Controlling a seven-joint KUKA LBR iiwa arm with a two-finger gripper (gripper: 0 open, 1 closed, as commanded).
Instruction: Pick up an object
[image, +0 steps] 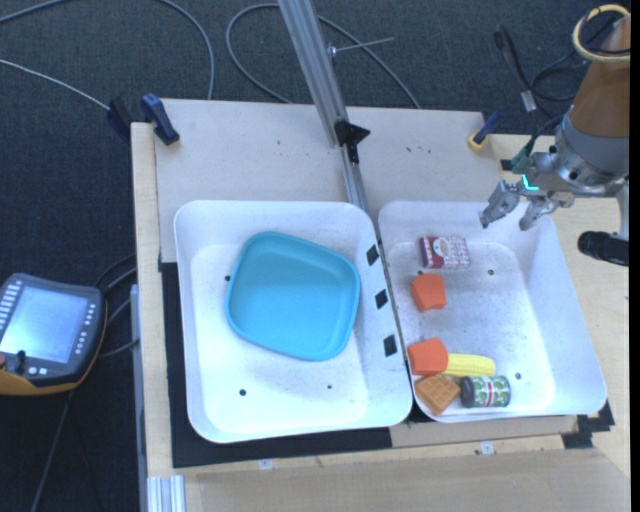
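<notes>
My gripper hangs over the far right corner of the right bin, its two fingers spread apart with nothing between them. Below and left of it lies a small red-and-white packet. An orange block sits just in front of that packet. At the bin's near edge are a second orange block, a yellow corn cob, a tan waffle piece and a dark can on its side.
The left bin holds a blue square plate. A metal pole slants down between the bins. A handheld controller rests left of the bench. Cables lie on the floor behind.
</notes>
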